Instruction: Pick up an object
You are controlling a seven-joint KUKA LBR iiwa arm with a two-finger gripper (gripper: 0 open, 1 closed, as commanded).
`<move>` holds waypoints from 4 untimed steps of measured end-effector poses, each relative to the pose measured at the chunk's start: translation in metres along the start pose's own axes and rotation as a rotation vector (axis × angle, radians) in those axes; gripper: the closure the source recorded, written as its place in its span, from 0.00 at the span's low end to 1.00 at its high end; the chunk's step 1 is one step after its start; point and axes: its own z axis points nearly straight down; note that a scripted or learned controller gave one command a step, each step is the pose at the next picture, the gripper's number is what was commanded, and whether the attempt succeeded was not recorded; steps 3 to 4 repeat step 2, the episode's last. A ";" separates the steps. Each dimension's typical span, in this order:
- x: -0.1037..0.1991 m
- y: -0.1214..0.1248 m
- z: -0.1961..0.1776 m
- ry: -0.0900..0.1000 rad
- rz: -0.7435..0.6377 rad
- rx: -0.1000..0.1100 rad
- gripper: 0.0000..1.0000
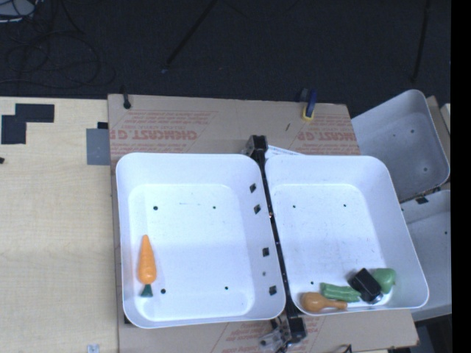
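Objects we count number four: one carrot (146, 259) in the left bin (188, 173); pear (318, 302), black block (366, 284), green piece (340, 293) in the right bin (331, 171).

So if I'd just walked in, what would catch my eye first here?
Probably the bright orange toy carrot, lying alone near the left wall of the left bin. Next, the small cluster in the right bin's near corner: a black block resting against green pieces, with a tan pear-shaped toy beside them.
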 end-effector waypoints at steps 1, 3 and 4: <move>0.000 0.000 -0.001 0.000 -0.001 -0.001 1.00; 0.000 0.000 -0.001 0.000 -0.004 0.000 1.00; 0.000 0.000 -0.001 0.000 -0.004 0.000 1.00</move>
